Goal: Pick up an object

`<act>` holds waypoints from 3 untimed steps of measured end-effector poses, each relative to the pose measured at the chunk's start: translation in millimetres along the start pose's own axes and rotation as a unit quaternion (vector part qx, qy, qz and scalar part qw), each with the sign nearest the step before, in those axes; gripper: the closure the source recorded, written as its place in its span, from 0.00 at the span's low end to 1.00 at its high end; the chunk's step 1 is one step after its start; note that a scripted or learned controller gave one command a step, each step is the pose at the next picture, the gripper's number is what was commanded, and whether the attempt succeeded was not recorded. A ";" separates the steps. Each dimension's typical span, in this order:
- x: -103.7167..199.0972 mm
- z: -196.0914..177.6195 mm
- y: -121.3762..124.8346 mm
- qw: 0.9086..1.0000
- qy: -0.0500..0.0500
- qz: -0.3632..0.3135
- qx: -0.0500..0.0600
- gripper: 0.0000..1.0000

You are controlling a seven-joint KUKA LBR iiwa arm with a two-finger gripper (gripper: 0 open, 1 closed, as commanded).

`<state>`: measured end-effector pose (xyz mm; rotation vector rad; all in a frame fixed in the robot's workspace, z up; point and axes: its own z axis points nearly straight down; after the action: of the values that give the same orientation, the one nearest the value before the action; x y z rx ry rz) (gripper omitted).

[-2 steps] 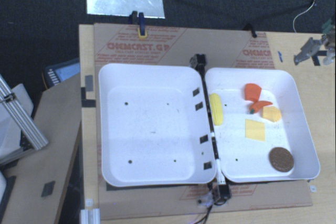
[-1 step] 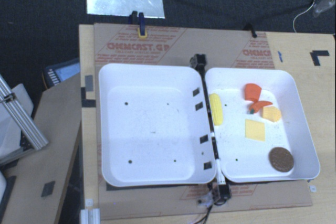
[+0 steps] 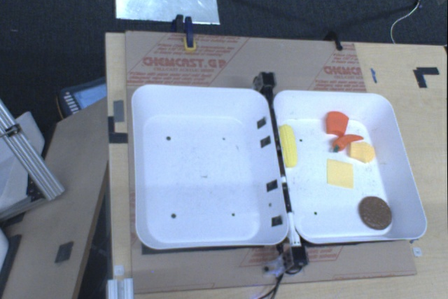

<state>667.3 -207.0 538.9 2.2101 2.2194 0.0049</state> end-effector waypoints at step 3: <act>1.3 3.4 1.3 1.000 0.001 -0.001 0.003 1.00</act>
<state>668.6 -205.7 535.5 2.2120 2.2264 0.0013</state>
